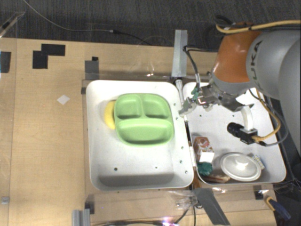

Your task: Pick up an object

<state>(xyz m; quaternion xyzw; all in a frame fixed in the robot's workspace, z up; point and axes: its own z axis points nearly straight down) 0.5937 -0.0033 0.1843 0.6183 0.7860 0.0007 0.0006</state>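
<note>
The fingers [192, 103] are seen at the right bin's [277, 171] far left corner; whether they are released or clenched cannot be told. A green divided tray [142, 118] lies just left, in the left bin [136, 173].

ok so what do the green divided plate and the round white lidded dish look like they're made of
Green divided plate: probably moulded plastic, going by its even matte colour, soft rounded compartments and lack of sharp glare. Round white dish: likely glossy plastic or glazed ceramic; its smooth surface shows bright highlights, but the view is too coarse to settle which.

Probably a robotics lab: bench [42, 140] with bins [136, 178], cables [70, 27].
</note>
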